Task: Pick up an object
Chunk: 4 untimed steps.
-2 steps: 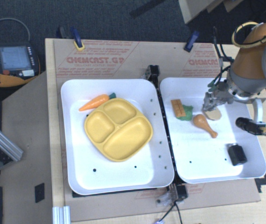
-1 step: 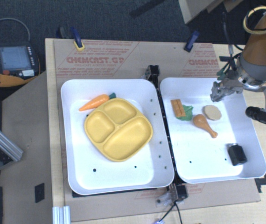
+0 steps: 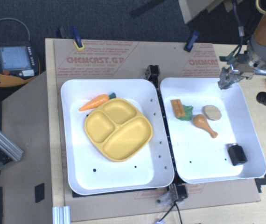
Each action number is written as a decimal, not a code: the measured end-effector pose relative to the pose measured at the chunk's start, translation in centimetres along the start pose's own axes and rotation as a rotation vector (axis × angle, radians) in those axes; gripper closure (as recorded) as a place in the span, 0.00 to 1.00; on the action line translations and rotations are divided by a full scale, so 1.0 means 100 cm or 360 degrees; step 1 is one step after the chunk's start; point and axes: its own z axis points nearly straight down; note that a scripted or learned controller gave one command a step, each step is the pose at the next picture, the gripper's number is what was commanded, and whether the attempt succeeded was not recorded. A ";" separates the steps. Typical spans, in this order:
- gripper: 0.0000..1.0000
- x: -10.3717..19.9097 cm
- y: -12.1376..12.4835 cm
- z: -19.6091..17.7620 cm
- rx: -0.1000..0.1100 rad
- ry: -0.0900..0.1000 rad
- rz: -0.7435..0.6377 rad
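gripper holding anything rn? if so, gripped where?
Nothing held. The gripper sits above the top-right corner of the right bin, with no object at it. The drumstick, tan disc and black block lie in that bin.

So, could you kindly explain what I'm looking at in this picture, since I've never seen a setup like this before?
Gladly. One fixed camera looks down at a slant on a bench holding two shallow white bins. The grey robot arm reaches in from the right; its two-finger gripper hangs over the far rim of the right bin, holding nothing. The left bin holds a yellow divided plastic plate with an orange toy carrot at its far edge. The right bin holds a brown toy drumstick, a round beige disc, a small brown slab on a green piece, and a black block. The arm should pick something up.
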 end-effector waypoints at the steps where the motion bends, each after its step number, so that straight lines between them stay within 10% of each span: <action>1: 1.00 0.000 0.001 -0.007 0.0008 0.0002 0.0001; 4: 1.00 0.167 0.014 -0.007 0.0011 0.0008 -0.0009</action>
